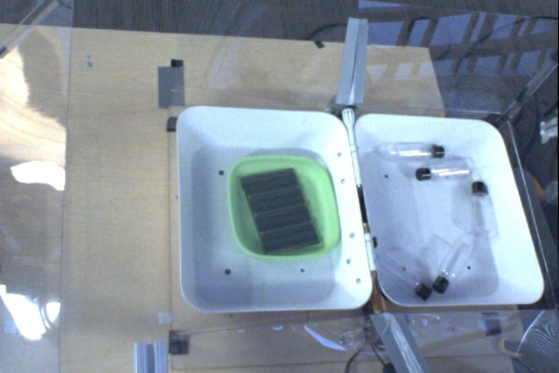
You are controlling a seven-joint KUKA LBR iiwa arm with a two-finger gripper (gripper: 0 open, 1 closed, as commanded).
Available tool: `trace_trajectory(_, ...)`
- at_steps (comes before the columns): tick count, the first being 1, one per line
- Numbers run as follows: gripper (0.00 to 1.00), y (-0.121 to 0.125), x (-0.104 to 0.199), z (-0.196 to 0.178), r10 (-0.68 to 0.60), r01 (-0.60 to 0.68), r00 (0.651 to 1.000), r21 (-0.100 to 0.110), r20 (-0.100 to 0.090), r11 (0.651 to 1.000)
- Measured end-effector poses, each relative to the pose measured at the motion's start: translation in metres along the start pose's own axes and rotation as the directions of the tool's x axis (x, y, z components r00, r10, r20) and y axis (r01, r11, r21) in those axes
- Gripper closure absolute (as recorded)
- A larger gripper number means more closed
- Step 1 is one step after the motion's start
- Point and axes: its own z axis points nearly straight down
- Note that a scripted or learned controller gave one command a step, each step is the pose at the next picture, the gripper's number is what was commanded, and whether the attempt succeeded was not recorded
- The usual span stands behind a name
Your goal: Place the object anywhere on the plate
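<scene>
**Block on plate in the left bin**

Block (pixel 279 211), dark and ribbed with four or five raised bars across it, lies flat on the green plate (pixel 238 207). It sits near the plate's middle, turned at a slight angle, with green rim showing on every side. The plate is square with rounded corners and rests on the floor of the left bin (pixel 189 188), a little toward that bin's right wall. A few small dark dots mark the bin floor around the plate.

The right bin (pixel 517 223) touches the left one along a shared edge. It holds several clear tubes with black caps. Two lie near its upper wall: one tube (pixel 410 152) with its cap to the right, and a second tube (pixel 445 174) just below it with its cap to the left. A third tube (pixel 480 210) lies by the right wall, cap uppermost. Two more tubes (pixel 450 259) lie close together in the lower part, caps pointing to the lower left. The clear bodies are faint, so their exact outlines are hard to tell.

A grey metal bar (pixel 354 61) runs up from the seam between the bins. Both bins stand on a pale wooden bench (pixel 113 188), with bright glare on its left side and a small dark bracket (pixel 172 84) above the left bin.

Whether the gripper is wide or narrow cannot be told.
</scene>
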Motion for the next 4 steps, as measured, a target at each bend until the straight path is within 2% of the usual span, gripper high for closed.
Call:
trace_trajectory(1, 0.00, -0.0002, 0.0006, -0.0005, 0.115, -0.115, 0.993, 0.000, -0.001, 0.993)
trace_trajectory(3, 0.00, 0.0000, -0.0009, -0.0002, 0.260, -0.260, 0.966, 0.001, -0.002, 0.966)
trace_trajectory(4, 0.00, 0.0000, -0.0019, -0.0001, 0.195, -0.195, 0.981, 0.002, 0.000, 0.981)
